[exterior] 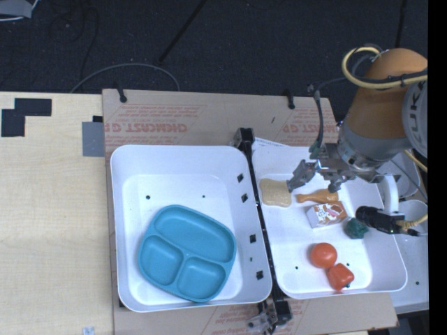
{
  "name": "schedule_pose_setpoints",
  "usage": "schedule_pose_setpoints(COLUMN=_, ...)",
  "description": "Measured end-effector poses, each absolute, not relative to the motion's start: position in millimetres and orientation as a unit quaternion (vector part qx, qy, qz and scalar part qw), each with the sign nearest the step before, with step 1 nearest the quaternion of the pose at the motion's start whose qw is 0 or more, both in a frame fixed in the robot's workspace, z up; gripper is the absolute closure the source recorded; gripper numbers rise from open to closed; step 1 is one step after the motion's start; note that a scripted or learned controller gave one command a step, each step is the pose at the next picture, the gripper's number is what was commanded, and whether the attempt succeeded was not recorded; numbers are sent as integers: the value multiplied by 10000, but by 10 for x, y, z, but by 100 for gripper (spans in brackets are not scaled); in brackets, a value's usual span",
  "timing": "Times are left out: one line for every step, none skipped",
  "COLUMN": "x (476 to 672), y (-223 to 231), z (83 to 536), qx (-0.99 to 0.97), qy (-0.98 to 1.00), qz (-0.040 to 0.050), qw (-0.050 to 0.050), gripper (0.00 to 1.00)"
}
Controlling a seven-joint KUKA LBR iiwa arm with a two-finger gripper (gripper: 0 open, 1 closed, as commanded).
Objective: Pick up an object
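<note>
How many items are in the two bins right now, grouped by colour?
Blue: 1, divided plate
Tan: 2, bread slice, drumstick
Red or orange: 2, tomato, pepper
White and orange: 1, carton
Green: 1, small piece
Total: 7

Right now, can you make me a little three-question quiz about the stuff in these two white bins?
1. True or false: the blue plastic divided plate lies in the left white bin.
2. Which thing lies nearest the robot's claw? A) round red tomato toy B) tan bread-slice toy C) dark green toy
3. Fill in: the orange-brown drumstick-shaped toy lies in the ____ white bin.

Key: 1 true; 2 B; 3 right.
</note>
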State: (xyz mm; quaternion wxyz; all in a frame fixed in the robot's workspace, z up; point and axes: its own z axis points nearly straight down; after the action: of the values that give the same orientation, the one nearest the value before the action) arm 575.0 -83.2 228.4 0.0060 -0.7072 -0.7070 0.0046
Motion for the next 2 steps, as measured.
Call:
schedule_pose_setpoints(x=5773, y=-834, z=2344, qx=-7067, qy=-7075, qz=11, qw=17, gripper=0)
schedule_pose_setpoints(x=5671, y=-825, z=1747, qx=-7070, qy=-7072, qz=30, qw=41, gripper=0)
